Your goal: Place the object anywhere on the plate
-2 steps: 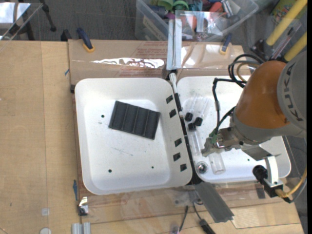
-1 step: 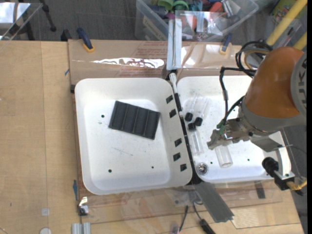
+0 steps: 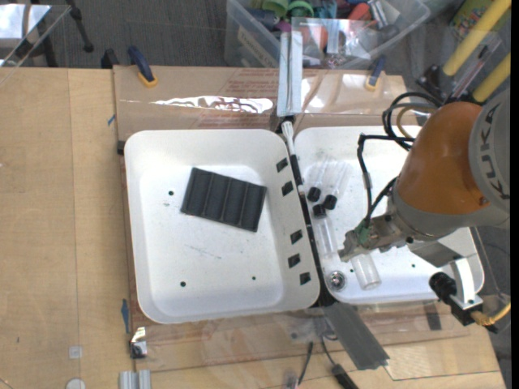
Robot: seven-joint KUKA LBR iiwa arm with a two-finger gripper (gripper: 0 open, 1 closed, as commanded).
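Gripper [image 3: 362,248] low over right bin [image 3: 422,275], near front edge; finger state unclear. Small clear object [image 3: 366,271] lies just beneath, on bin floor. Black bits [image 3: 322,200] near right bin's left wall. Dark ribbed plate [image 3: 224,198] sits in left bin [image 3: 154,241], toward back.

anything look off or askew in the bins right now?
Mild only: the dark ribbed plate lies in the left bin skewed, its edges at a slant to the bin walls. The tool is low over the right bin, beside small black pieces. No spill or damage visible.
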